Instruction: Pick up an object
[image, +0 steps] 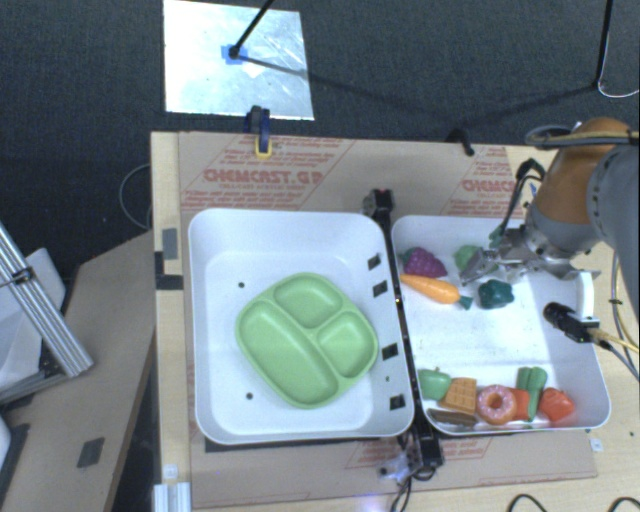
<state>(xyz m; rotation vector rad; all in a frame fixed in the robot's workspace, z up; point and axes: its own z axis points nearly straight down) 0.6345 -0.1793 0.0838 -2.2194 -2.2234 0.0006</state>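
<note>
My gripper (482, 268) hangs low over the far part of the right bin (500, 345), reaching in from my arm (590, 205) at the right. Its dark fingers blur into the shadow beneath them, so I cannot tell how they are set, nor whether anything sits between them. Just beside the tips, toward the near side, lies a dark teal toy (495, 293); whether I touch it is hard to make out. A green piece (467, 257) sits right at my tips, partly covered by the gripper. A little to the left lie an orange carrot (431, 289) and a purple grape bunch (424, 263). Well toward the near rim, a row of toys crowds together: a green pepper (435, 382), a waffle (461, 396), a pink donut (495, 403), a red piece (556, 404). Farther left, the other bin (220, 260) holds a green divided plate (305, 340).
</note>
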